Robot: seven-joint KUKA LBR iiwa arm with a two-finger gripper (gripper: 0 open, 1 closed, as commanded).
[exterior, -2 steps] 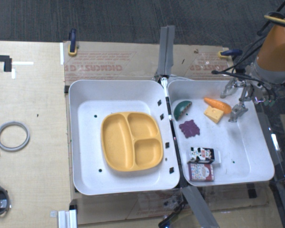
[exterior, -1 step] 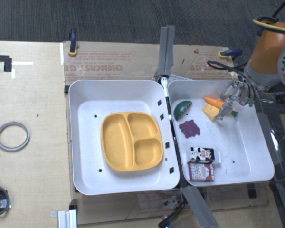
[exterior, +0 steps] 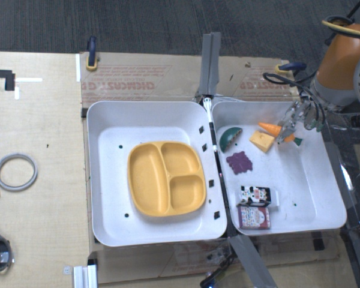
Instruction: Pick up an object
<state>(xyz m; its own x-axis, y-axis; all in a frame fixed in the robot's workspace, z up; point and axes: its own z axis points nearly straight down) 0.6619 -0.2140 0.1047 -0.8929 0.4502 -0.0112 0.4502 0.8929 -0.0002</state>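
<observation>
The gripper (exterior: 286,131) hangs low in the right bin (exterior: 324,203), and its fingers pinch an orange toy carrot (exterior: 269,127). The left bin (exterior: 108,125) has a yellow plate with three parts (exterior: 166,177). In the right bin lie a green thing (exterior: 230,137), purple grapes (exterior: 239,162), a yellow cheese wedge (exterior: 262,140) touching the carrot, and two small boxes (exterior: 254,207).

bins (exterior: 102,179): glossy white plastic | tray (exterior: 167,177): matt yellow plastic | bench (exterior: 36,221): pale wood
</observation>
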